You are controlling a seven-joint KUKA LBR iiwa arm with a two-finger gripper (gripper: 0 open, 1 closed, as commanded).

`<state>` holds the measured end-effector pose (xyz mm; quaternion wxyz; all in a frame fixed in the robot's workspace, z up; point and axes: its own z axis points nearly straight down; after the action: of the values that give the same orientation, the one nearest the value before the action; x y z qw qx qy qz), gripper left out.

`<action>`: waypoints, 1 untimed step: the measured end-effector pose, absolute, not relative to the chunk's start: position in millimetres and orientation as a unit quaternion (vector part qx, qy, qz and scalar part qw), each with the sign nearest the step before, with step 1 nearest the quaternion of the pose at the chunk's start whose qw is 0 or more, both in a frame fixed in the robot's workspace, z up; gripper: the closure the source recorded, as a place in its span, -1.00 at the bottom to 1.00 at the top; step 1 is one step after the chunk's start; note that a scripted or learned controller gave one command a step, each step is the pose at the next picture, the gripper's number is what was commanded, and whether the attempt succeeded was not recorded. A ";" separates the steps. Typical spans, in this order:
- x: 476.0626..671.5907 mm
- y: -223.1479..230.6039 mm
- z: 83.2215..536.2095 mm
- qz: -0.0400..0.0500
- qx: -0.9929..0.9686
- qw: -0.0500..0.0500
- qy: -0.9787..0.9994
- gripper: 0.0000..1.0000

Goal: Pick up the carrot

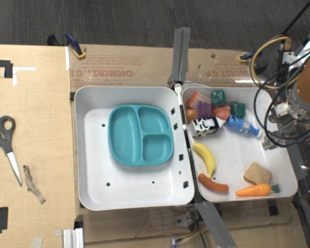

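Your carrot (253, 190) lies on its side in the right bin (279, 161), near corner, orange tip pointing left and green top at the right, close to the bin's near wall. Just beyond it sits a piece of bread (257, 173), almost touching, and to its left a sausage (213, 184). The arm (299, 97) hangs over the right edge, among cables; whether its jaws are open or closed, you cannot tell from here. Bring the gripper down over the carrot's thick middle, jaws set across its short width, near to far. Keep the far jaw out of the bread and the near one off the wall, then close and lift straight up.
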<state>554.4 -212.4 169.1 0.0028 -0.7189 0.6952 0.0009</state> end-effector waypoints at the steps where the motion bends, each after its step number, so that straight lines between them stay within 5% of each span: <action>1: 567.0 -193.9 154.8 0.001 -0.890 0.003 0.456 1.00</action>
<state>567.0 -193.9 154.8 0.0026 -0.8900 0.4559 0.0012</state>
